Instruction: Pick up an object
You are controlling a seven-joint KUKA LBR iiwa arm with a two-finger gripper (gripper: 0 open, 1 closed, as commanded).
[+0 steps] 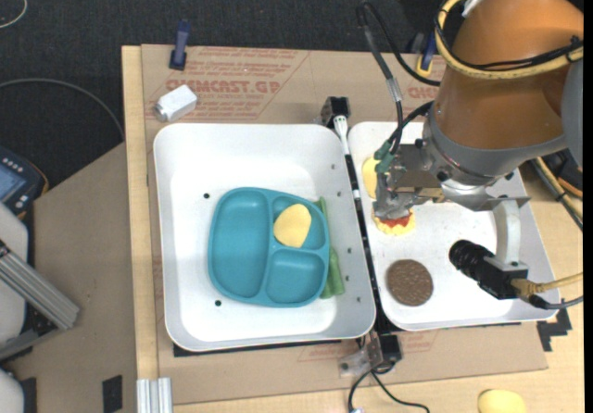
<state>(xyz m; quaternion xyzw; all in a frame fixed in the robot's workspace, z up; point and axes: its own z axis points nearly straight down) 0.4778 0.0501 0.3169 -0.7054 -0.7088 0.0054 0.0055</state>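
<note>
Bench [232,78] topped with cardboard; claw [393,207] low in right bin [445,314].
Claw sits directly over red-yellow item [397,225], close to the bin's left wall; released or clenched, cannot tell. Brown disc [409,281] lies near. Best approach, I judge: drop straight, centre on the item, clear the wall, close firmly, then lift slowly.

Faded red lettering [222,85] is printed on the cardboard [139,217] that covers the tabletop, just beyond the left bin [185,309]. The large line reads roughly "…CAST.G"; its other letters are unclear. A smaller red line above it is too faint to read.
</note>
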